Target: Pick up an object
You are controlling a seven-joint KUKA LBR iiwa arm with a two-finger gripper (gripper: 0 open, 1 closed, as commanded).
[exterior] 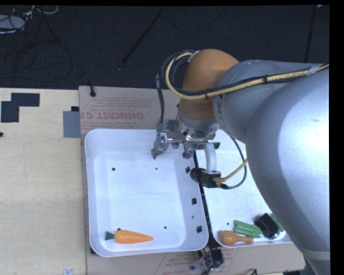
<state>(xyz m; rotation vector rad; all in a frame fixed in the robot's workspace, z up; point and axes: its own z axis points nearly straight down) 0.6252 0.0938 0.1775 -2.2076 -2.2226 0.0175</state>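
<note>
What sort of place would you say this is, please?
Probably a robot lab test bench: a grey arm over two white bins, toy food such as a carrot, and loose cables behind.

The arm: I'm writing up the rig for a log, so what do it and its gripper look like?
The arm is bulky, rounded and smooth light grey, with a dome-shaped orange band above the wrist. Yellow and black cables loop around that band and run along the arm. The gripper is a small grey metal assembly. Another yellow and black cable hangs below it, ending in a black connector.
</note>
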